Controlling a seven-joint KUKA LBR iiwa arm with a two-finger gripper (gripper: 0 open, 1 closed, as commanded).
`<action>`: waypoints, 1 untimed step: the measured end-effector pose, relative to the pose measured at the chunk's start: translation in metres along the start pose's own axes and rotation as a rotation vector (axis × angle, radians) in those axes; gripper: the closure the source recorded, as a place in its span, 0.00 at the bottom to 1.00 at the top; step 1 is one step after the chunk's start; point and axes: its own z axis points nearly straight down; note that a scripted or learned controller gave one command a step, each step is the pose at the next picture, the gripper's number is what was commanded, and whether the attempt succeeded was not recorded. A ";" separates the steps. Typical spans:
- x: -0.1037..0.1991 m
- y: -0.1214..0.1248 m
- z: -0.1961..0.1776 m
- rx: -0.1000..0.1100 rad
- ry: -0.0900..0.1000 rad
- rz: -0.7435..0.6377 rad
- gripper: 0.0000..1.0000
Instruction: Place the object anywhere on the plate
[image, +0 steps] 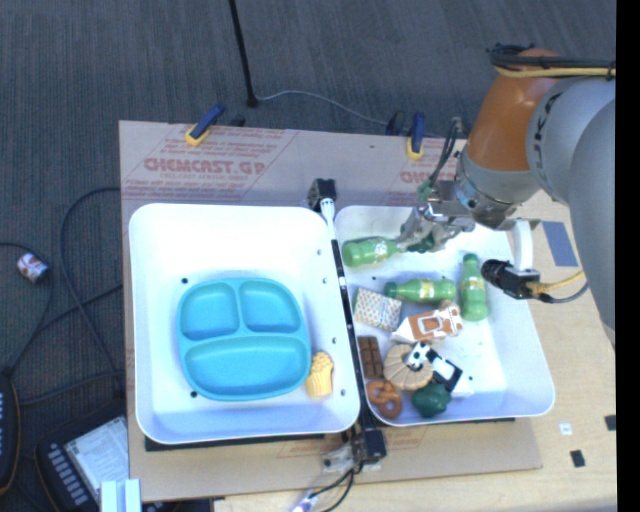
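We see the gripper (422, 232) by a green bottle (365, 251) — grip state unclear. Picking comes first — then carrying to the blue plate (243, 338).

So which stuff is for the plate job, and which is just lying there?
For the job:
plate
gripper
green bottle beside the gripper

Just lying about:
corn next to the plate
two more bottles
cookie
pretzel
cables

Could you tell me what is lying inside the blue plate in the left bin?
The blue plate shows three bare compartments with nothing in them. The yellow corn toy lies beside its right edge, on the left bin floor. What lies beneath the plate is covered.
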 end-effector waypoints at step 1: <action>-0.014 0.039 -0.078 -0.003 0.000 0.000 1.00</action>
